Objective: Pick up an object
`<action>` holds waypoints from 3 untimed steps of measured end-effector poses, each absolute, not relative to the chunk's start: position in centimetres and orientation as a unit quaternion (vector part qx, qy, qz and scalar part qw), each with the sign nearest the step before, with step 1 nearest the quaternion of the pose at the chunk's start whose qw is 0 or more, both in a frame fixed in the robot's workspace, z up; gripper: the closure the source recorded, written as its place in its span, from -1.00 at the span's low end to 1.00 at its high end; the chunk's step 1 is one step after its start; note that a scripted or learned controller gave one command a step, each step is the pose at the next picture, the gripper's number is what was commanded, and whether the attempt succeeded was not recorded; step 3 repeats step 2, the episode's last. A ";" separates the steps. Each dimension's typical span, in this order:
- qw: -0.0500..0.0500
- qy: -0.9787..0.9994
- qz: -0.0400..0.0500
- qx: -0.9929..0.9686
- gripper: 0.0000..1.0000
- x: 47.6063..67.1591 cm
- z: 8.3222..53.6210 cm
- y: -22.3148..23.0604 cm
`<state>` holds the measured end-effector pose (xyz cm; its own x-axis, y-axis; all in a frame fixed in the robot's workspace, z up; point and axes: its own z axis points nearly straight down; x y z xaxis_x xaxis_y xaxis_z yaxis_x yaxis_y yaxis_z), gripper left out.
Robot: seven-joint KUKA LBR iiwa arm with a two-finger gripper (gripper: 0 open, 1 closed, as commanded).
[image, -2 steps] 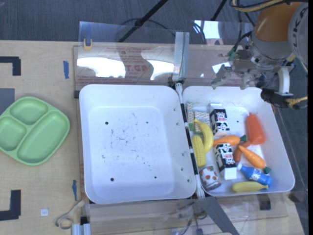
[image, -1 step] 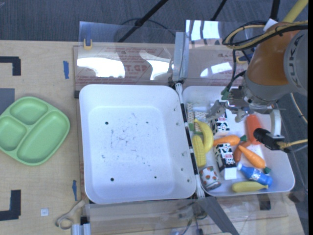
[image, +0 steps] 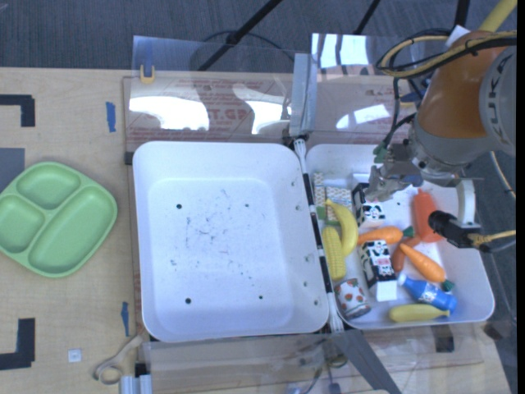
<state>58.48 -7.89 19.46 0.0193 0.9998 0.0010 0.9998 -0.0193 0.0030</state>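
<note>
I judged the pick not yet made; my pincer (image: 384,183) hung low over the far part of the right bin (image: 480,294), and I could not tell how it stood, the view being poor there; nothing looked lifted; that bin held bananas (image: 344,224), carrots (image: 422,261), a blue bottle (image: 428,291); the left bin (image: 221,228) showed bare white.

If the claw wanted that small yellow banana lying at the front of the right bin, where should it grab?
Probably across the middle of the small yellow banana, coming straight down. It lies flat and lengthwise along the right white bin's front wall, with a blue bottle close behind, so fingers fit best across its narrow width.
</note>
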 end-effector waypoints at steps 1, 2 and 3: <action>0.002 0.700 0.003 0.714 1.00 58.6 20.5 -7.9; 0.003 0.699 0.004 0.715 1.00 58.7 21.5 -7.9; 0.003 0.699 0.004 0.715 1.00 58.7 21.5 -7.9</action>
